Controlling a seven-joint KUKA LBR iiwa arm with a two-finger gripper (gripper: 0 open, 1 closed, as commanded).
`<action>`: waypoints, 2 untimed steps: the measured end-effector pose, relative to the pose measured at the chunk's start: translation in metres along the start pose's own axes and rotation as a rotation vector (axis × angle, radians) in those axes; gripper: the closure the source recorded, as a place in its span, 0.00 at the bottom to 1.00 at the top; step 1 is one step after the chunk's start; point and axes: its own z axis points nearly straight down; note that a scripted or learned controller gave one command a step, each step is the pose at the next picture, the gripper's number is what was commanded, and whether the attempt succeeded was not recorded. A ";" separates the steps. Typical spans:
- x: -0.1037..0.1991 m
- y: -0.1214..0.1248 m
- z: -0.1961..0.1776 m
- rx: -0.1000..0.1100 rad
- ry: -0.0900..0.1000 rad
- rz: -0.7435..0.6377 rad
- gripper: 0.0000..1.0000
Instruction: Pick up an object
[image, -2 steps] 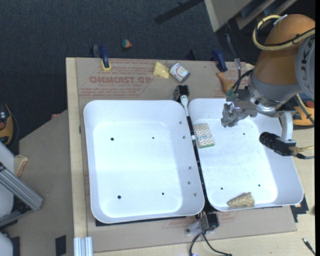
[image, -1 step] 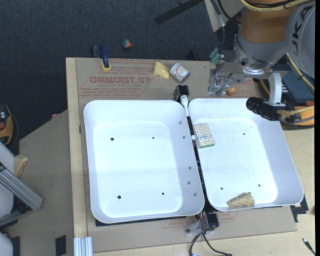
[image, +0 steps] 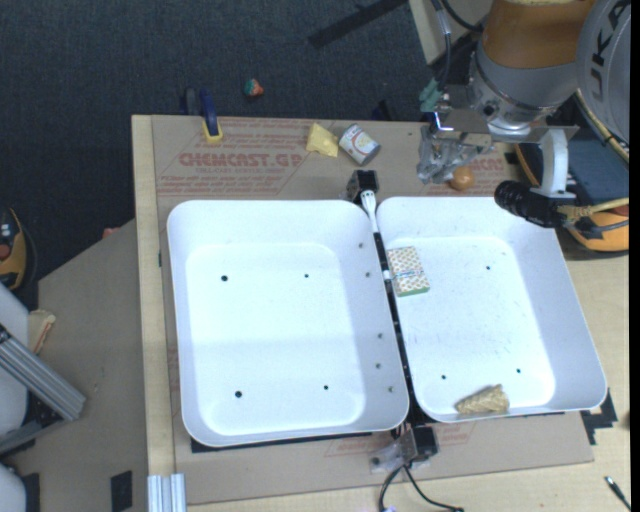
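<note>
nearest the front edge of the bench, a tan, crumpled lump (image: 483, 401) lies in the right bin (image: 560, 330), close against its near wall. further in, a small patterned packet (image: 408, 271) sits at the same bin's left side, just beside the black seam where the two bins meet. the left bin (image: 190, 300) lies alongside, touching the right one along that seam.

beyond the bins, on the brown board (image: 250, 160), a yellow scrap (image: 322, 141) and a small white box (image: 359, 144) rest near each other, and a blue-and-yellow clamp (image: 210, 117) grips the board's far edge. a small colourful bit (image: 254, 88) lies on the dark carpet past it.

at the far right, the gripper (image: 447, 166) hangs over the board just behind the right bin's far rim, apart from everything in the bins. its metal fingers (image: 432, 165) point down, but they blur together from here and i cannot tell how far apart they stand; nothing shows between them. a small orange-brown ball (image: 461, 178) sits just beside the fingertips, and whether it touches them is unclear. the arm (image: 530, 50) rises behind.
</note>
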 end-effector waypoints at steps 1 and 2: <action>0.036 -0.020 0.074 0.016 0.001 -0.001 1.00; 0.055 -0.008 -0.037 -0.009 0.002 -0.002 1.00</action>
